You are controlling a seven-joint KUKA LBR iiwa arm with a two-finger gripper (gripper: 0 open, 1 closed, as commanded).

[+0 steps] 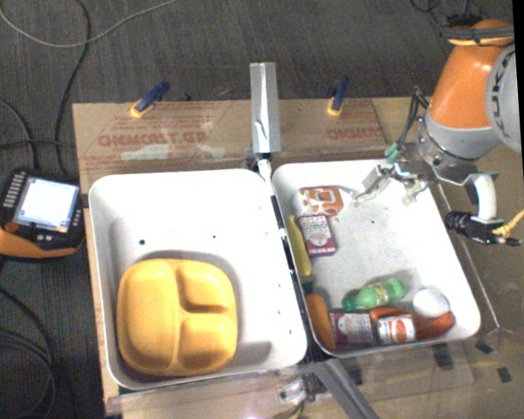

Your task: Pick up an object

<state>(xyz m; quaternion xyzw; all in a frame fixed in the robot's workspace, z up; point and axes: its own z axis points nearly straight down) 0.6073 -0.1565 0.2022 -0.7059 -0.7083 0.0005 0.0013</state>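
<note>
The right bin holds several items. An orange and white packet and a maroon packet lie near its back left. Against the left wall rests a yellow banana-like item. Along the front lie an orange carrot, a green bottle, a white ball and a red can. My gripper hangs over the bin's back right, open, with nothing between its fingers. It is to the right of the orange packet and apart from it.
A yellow divided plate lies in the left bin. A metal post stands behind the seam between the bins. Two clamps grip the cardboard's back edge. A teach pendant lies at far left.
</note>
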